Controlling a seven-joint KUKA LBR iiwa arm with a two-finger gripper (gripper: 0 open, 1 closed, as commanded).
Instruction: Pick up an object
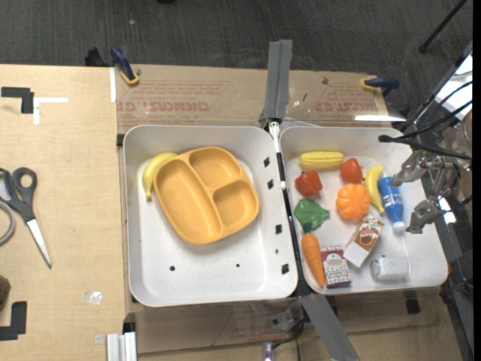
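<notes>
From above, two shallow white bins sit side by side on a bench. The left white bin (150, 277) holds a round orange plastic plate with three sections (204, 194), and a yellow toy banana (154, 170) lies touching the plate's far left edge. The right white bin (428, 273) holds many small toys. At its far side lies a yellow toy corn cob (322, 159). Near it are a red toy pepper (308, 183) and a small red toy tomato (351, 171). An orange toy pumpkin (352, 201) sits in the middle, with a green toy leafy vegetable (310, 214) to its left. An orange toy carrot (313, 259) lies at the near left, just beside a small pink box (336, 267). A little white and red carton (364, 240) lies tilted next to that. A blue and white toy bottle (391, 200) lies just right of the pumpkin, with a second yellow banana (373, 186) between them. A pale grey cup (389, 267) rests in the near right corner. The gripper (421, 194) hangs over the right edge of this bin, its fingers spread apart with nothing between them.
</notes>
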